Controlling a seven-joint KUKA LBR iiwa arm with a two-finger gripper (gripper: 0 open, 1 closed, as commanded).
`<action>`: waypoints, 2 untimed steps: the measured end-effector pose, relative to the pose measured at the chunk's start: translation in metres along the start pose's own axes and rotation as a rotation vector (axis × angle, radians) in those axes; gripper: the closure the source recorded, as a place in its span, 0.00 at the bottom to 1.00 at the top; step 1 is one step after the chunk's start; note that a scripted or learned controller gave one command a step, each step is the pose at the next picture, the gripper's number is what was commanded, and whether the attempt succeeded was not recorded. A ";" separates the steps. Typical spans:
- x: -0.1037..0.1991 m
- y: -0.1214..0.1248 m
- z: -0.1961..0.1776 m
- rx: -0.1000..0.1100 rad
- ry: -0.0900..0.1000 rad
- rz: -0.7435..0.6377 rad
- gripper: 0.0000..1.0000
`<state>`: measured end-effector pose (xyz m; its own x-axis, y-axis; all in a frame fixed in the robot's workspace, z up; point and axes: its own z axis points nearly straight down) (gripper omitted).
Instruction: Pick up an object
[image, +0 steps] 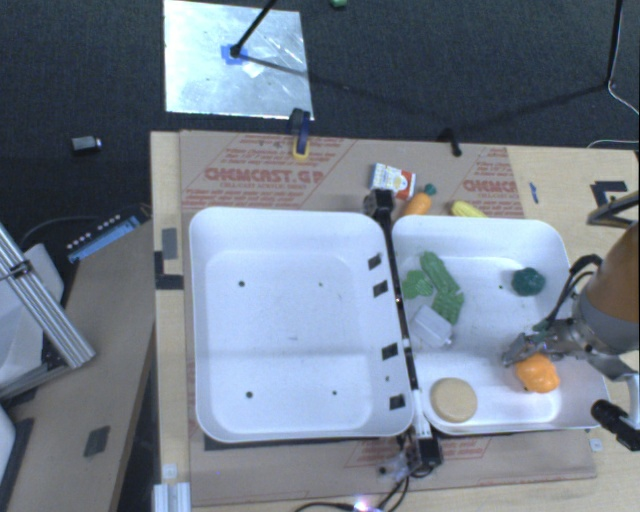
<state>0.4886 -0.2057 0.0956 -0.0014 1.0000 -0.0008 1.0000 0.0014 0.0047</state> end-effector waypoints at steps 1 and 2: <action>0.113 0.055 -0.068 -0.006 0.004 -0.015 1.00; 0.185 0.079 -0.090 0.000 0.005 -0.011 1.00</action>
<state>0.5664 -0.0208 0.1856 -0.0124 0.9999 0.0038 0.9999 0.0124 0.0049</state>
